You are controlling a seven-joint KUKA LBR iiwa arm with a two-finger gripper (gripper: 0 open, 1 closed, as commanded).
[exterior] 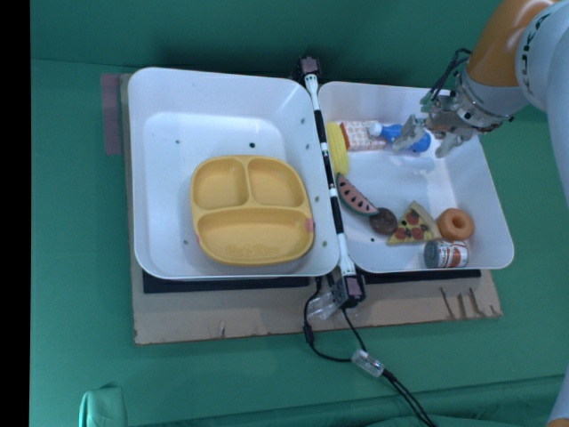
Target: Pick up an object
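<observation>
My gripper (pixel 428 139) hangs low over the back of the right bin (pixel 484 198), with the arm coming in from the upper right. Its fingers (pixel 411 132) stand apart, one on each side of the blue end of a small blue and white bottle (pixel 393 133) that lies on the bin floor. The gripper looks open around the bottle and nothing is lifted. Other pickable toys lie in the same bin: a watermelon slice (pixel 356 196), a brown cookie (pixel 383 221), a pizza slice (pixel 413 225), a donut (pixel 455 224) and a small can (pixel 446 254).
A yellow corn cob (pixel 336 147) and a checked cracker (pixel 360 135) lie by the divider at the right bin's back left. The left bin (pixel 164 132) holds a yellow divided plate (pixel 252 210). Cables run from the bins' front edge across the green bench.
</observation>
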